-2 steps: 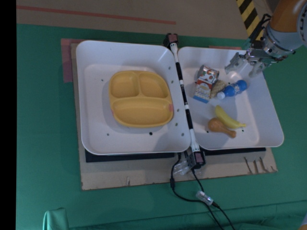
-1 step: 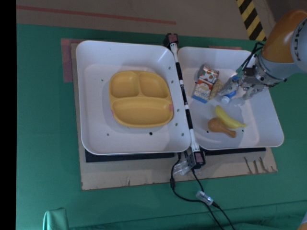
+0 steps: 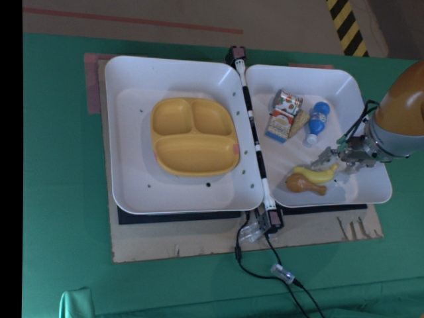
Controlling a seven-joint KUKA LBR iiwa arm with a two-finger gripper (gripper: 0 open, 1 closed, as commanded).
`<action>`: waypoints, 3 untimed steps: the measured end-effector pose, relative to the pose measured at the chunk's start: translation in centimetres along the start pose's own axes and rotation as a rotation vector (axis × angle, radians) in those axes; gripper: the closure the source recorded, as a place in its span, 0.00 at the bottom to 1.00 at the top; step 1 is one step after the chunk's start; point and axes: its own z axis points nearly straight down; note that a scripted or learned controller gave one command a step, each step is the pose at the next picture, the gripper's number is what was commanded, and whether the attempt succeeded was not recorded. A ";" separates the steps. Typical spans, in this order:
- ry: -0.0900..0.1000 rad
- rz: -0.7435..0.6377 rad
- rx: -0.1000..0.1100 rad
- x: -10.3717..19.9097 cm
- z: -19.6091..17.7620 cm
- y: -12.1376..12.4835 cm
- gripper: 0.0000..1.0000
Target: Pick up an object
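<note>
Over the right bin (image 3: pixel 371 189), the claw (image 3: pixel 336 159) hangs just above the banana (image 3: pixel 318 174), which lies by the drumstick (image 3: pixel 305 185) near the front edge; whether it is open or closed I cannot tell. The banana looks like light, stiff, smooth plastic, likely to slip, so I would grip across its thick middle, clear of the drumstick touching it.

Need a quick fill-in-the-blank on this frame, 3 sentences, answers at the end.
1. The yellow divided plate lies in the ____ bin.
2. The plate has ____ compartments.
3. The gripper is above the right bin, close to the ____, which lies against the toy drumstick.

Missing words: left; three; banana
</note>
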 end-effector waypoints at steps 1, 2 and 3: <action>-0.008 0.007 -0.015 -0.3 -1.5 0.3 1.00; 0.006 -0.002 0.012 2.0 -16.5 1.8 1.00; 0.007 -0.001 0.016 0.8 -0.2 3.0 1.00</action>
